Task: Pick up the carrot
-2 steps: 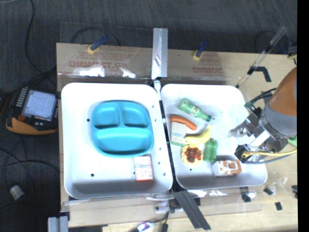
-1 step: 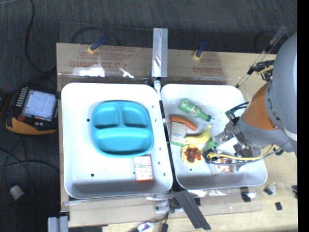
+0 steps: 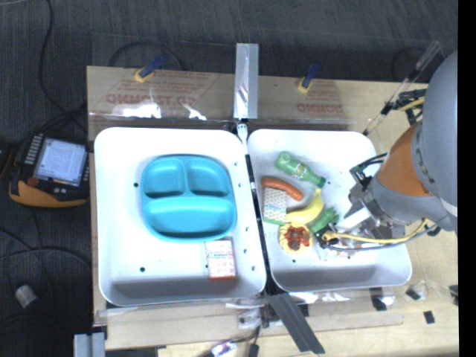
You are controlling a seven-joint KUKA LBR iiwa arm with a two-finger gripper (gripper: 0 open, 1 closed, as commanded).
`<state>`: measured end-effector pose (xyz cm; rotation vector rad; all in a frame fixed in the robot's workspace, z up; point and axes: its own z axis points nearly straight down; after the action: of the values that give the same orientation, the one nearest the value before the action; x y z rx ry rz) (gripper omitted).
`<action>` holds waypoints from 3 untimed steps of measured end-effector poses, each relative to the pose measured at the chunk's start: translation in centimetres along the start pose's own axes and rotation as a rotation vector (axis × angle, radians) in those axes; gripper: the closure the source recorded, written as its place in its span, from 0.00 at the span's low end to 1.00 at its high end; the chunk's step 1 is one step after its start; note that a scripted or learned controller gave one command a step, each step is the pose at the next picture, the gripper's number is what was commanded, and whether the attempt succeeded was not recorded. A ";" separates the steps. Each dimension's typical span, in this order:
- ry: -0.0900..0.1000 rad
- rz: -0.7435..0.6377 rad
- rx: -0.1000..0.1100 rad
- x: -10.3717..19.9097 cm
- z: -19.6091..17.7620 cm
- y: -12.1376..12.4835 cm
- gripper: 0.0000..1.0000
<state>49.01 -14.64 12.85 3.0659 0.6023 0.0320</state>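
**Carrot lies among crowded toys in the right bin**

While the left bin [image 3: 111,274] keeps bare floor around its blue divided plate [image 3: 187,197] and a small carton [image 3: 220,259], the right bin [image 3: 372,274] is crowded toward its left side. Its orange carrot [image 3: 283,187] lies slantwise near the divider, just below a green bottle [image 3: 299,167] and touching a speckled card [image 3: 274,204]. A curved yellow banana [image 3: 307,212] and a pizza slice [image 3: 295,237] sit below. The gripper [image 3: 336,229] hangs beside the banana; whether it is open or closed I cannot tell.
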 end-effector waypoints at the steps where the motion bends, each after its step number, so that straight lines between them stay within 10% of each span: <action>1: -0.023 -0.093 0.020 6.3 -3.6 5.5 1.00; 2: -0.022 -0.054 0.019 9.0 -13.2 5.2 1.00; 3: -0.023 -0.054 0.019 9.0 -13.2 5.1 0.00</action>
<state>58.99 -15.82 26.30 3.0622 0.6886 -0.0098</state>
